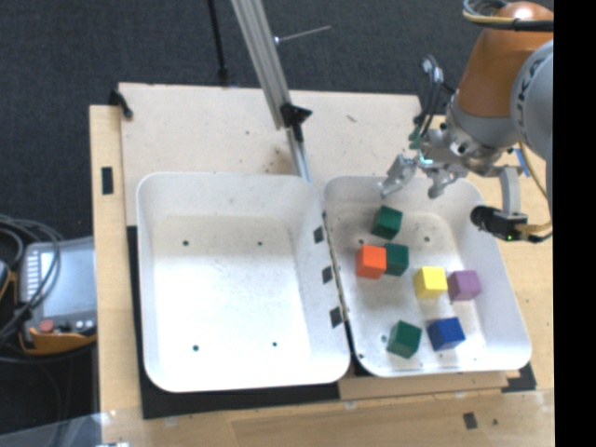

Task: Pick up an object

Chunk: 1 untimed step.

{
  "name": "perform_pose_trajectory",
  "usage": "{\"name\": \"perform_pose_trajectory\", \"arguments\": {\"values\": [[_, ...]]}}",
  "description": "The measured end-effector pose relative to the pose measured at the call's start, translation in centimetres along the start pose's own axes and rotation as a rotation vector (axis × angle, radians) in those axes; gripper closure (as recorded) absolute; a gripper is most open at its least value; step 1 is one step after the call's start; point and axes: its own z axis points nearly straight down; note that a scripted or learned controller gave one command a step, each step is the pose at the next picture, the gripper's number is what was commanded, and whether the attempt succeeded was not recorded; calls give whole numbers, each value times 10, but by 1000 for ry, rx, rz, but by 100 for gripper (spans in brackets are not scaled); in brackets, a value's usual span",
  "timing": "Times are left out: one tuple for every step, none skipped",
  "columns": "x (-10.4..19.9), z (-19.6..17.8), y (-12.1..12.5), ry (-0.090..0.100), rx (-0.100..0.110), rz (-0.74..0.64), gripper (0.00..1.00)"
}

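Now the two-finger gripper [416, 181] hangs with its fingers spread wide and nothing between them, over the far edge of the right white bin [510, 319]. Nearest it, just toward the bin's middle, sits a dark green cube [386, 222]; the orange cube [372, 261] and the other blocks lie farther toward the near edge.

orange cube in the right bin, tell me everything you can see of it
The orange cube is a small solid-coloured block with a matte look, possibly foam or painted wood. It sits flat on the floor of the right bin, near that bin's left wall. Its top face is brighter than its shaded front face. A green cube sits tight against its right side, apparently touching. Another green cube lies just above it in the view, apart. The gripper hovers higher up, clear of it.
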Motion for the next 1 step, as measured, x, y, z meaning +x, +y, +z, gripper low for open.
{"name": "perform_pose_trajectory", "arguments": {"values": [[0,-3,1,-2,-4,-2,0]]}}
